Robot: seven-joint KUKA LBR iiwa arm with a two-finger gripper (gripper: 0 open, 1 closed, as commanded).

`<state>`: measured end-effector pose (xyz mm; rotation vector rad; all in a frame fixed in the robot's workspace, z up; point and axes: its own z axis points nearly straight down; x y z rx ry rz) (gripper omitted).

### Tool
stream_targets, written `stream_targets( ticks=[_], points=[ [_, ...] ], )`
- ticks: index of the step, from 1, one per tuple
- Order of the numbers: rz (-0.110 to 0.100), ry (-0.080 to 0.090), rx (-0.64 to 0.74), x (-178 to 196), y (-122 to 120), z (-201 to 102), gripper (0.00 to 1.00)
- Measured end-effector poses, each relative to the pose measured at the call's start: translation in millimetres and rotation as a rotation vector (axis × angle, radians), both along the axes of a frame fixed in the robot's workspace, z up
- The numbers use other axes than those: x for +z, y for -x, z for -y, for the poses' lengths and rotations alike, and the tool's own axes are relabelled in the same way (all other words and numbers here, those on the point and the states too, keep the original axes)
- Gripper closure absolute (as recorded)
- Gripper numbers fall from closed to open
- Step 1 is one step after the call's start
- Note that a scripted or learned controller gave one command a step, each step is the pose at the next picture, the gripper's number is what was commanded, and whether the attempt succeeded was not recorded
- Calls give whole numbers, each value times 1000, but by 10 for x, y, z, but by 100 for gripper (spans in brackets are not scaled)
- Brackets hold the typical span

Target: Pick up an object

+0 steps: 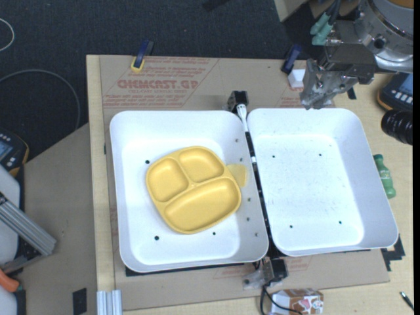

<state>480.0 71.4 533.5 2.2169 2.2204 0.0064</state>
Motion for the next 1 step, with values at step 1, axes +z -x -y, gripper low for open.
stream_targets(
  ticks=[1],
  points=[
    [-18,2,-2,-1070,17,-89,100]
  ],
)
